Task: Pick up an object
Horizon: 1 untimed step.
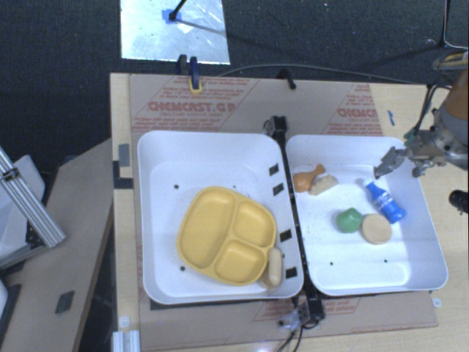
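Approach step: pincer (402, 162) spread open, empty, above right bin (429, 270); next, descending onto blue bottle (384, 201) squarely.

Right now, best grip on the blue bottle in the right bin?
Probably across the body of the blue bottle, from straight above. It lies flat and slanted, white cap up-left, so set the fingers across its narrow width. The tan disc sits close by its lower end; grip nearer the middle.
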Each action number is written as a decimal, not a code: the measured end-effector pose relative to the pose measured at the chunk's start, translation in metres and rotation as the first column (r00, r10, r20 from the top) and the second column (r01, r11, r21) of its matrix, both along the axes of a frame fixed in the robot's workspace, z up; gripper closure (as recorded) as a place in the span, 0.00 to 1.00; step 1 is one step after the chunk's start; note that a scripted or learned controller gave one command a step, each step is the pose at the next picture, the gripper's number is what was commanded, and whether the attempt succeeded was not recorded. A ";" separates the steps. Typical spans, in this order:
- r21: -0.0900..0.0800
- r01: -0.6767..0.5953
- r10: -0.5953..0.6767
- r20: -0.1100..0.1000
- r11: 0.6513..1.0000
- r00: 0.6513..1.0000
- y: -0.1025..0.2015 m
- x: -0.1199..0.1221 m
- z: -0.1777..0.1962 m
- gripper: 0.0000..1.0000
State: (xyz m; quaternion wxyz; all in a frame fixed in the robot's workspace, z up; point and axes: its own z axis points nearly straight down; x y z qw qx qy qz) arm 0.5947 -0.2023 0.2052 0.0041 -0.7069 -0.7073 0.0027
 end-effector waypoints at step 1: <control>-0.003 -0.003 0.003 0.011 1.000 1.000 0.000 0.003 0.007 0.00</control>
